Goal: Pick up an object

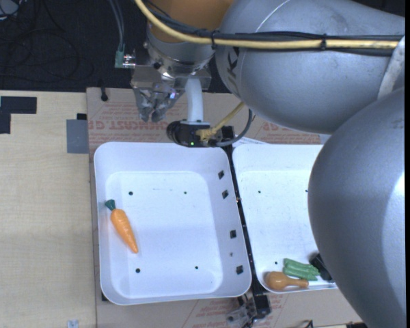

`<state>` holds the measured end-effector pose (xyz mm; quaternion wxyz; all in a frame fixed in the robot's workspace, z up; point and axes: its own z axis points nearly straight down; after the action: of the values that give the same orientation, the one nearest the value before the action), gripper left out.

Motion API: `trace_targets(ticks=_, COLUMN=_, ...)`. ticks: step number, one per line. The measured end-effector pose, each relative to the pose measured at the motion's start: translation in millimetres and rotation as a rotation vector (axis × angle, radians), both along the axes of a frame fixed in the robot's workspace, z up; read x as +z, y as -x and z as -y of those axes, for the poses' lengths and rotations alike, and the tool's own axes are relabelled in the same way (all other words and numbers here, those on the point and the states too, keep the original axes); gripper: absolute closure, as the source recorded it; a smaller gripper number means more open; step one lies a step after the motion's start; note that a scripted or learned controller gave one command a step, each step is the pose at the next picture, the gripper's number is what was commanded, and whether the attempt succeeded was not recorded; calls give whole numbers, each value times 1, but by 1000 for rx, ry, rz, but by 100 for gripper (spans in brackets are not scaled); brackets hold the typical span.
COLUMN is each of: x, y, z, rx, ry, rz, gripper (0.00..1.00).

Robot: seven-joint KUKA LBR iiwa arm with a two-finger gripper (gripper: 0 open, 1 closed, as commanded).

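An orange carrot (124,229) with a green top lies against the left wall of the left bin (162,287). In the right bin (273,159), near the front edge, lie a tan pear-shaped piece (284,281) and a green pod (301,269), with a dark thing (320,264) just to their right, half hidden by the arm. My gripper (153,110) hangs high above the back rim of the left bin, its fingers pointing down and nothing between them. It is far from every object.
The big grey arm covers the upper right and most of the right bin. A divider with black clips (232,210) separates the two bins. A grey block (76,135) and black patches (10,111) lie on the bench to the left.
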<state>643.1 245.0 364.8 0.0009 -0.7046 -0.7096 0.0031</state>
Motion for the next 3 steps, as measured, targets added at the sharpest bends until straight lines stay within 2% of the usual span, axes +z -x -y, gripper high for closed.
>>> trace_targets(ticks=1, x=-9, y=-1, z=46, rx=-11, ry=0, rz=0, gripper=100)
trace_targets(ticks=2, x=184, y=0, z=35, rx=-3, ry=-7, rz=20, gripper=100)
trace_targets(ticks=3, x=18, y=1, z=47, rx=-8, ry=4, rz=-13, gripper=100)
